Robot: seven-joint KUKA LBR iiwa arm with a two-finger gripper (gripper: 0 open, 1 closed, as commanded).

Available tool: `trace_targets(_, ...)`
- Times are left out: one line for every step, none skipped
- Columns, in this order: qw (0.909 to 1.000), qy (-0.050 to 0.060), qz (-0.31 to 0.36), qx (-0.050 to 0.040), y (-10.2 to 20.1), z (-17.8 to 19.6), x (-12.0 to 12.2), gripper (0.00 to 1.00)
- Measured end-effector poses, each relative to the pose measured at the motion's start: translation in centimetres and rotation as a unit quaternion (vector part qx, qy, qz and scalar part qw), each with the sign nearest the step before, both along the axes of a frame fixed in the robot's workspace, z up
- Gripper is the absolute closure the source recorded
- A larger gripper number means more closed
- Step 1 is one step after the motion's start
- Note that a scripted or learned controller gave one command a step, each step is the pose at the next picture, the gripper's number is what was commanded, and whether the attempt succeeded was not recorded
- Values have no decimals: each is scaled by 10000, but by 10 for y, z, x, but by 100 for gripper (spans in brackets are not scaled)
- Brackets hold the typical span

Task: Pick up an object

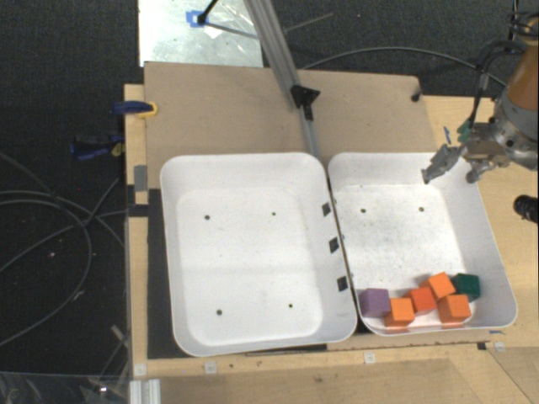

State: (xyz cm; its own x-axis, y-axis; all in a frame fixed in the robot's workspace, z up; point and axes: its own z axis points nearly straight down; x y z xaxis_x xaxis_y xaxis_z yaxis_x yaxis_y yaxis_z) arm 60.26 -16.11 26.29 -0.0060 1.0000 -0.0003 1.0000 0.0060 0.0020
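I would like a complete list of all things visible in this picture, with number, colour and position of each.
white bins: two, side by side on the bench
orange blocks: four, near edge of the right bin
purple block: one, left of the orange ones
green block: one, right end of the cluster
metal pole: one, grey, slanting above the bins
blue clamps: two, bench's left edge
gripper: one, grey, above the right bin's far right corner

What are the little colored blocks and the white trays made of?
The orange blocks, purple block and green block look like painted wood or foam: matte, solid colors. The white bins look like smooth molded plastic with rounded corners.
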Motion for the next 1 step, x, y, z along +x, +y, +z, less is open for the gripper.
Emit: trace_targets(10000,-36,4,-15,-24,34,35,0)
